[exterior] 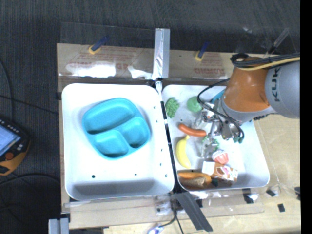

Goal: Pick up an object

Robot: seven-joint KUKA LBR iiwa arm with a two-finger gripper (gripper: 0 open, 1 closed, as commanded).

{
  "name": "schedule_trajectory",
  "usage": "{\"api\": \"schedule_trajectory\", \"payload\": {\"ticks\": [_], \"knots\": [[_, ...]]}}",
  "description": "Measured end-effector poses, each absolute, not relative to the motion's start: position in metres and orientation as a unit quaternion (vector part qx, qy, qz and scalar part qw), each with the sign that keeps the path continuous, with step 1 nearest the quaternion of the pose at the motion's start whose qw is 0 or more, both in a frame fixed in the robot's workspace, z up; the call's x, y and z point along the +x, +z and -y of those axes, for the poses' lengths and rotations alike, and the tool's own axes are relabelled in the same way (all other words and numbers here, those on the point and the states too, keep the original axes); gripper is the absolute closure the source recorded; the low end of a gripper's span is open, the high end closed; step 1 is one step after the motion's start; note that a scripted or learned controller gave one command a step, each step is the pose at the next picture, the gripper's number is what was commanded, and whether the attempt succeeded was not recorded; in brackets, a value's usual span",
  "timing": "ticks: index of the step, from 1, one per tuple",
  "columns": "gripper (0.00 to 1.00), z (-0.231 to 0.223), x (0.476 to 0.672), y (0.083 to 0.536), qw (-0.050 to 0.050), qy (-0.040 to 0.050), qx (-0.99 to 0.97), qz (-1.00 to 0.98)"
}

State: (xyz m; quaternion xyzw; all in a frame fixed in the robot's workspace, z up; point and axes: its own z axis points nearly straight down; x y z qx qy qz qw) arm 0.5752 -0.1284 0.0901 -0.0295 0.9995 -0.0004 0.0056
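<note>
The right bin [258, 152] holds several toy foods. A yellow banana [183, 151] lies near its left wall, with an orange-red sausage [191, 129] just above it. Two green pieces sit at the back: a leafy one [171, 106] and a rounder one [194, 104]. A brown bread roll [195, 178] lies along the front edge. A white and red item [222, 157] and an orange-brown packet [226, 172] rest at the front right. My gripper [209, 144] hangs low in the bin's middle, right of the banana and just above the white and red item.
The left bin [73, 174] contains a blue divided tray [116, 126]. The arm's orange band [246, 94] and cables cover the right bin's back right corner. A metal post [162, 52] stands behind the wall between the bins.
</note>
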Motion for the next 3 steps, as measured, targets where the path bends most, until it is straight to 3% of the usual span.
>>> {"api": "schedule_trajectory", "payload": {"ticks": [1,2,3], "knots": [[0.00,0.098,0.585,0.090,0.007,-0.0011,0.053,-0.999],[0.00,0.139,0.518,0.091,0.007,-0.0016,0.069,-0.998],[0.00,0.104,0.513,0.092,0.013,-0.0030,0.050,-0.999]]}}
